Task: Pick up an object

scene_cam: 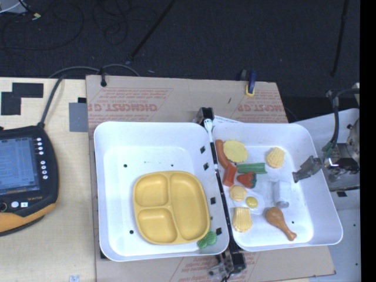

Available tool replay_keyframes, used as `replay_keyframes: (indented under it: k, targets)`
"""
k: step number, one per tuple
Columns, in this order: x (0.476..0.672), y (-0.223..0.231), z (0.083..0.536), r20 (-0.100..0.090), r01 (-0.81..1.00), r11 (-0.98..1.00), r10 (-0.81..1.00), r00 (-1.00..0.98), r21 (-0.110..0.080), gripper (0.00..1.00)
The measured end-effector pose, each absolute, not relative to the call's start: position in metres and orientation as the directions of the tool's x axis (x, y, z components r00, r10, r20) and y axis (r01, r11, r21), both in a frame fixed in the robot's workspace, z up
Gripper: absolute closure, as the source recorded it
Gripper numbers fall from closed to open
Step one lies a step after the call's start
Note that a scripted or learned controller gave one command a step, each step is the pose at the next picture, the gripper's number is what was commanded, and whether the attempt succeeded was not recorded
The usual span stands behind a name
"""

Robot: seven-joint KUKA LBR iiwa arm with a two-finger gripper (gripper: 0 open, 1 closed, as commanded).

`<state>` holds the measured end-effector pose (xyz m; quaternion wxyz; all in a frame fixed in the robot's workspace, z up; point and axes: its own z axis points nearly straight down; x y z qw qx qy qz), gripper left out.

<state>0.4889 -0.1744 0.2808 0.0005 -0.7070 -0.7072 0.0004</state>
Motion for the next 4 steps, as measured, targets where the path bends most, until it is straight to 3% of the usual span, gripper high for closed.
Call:
replay_keyframes:
  k: [1, 2, 3, 4]
  targets:
    - [0.489, -0.175, 0.29, 0.001, 1.0, 0.0, 1.0, 0.0, -0.003, 1.0]
    - [0.51, -0.087, 0.47, -0.001, 1.0, 0.01, 1.0, -0.01, 0.018, 1.0]
    - [0.5, -0.038, 0.373, 0.002, 1.0, 0.005, 1.0, -0.005, -0.012, 1.0]
    - [0.478, -0.127, 0.27, 0.0, 1.0, -0.009, 1.0, 0.009, -0.012, 1.0]
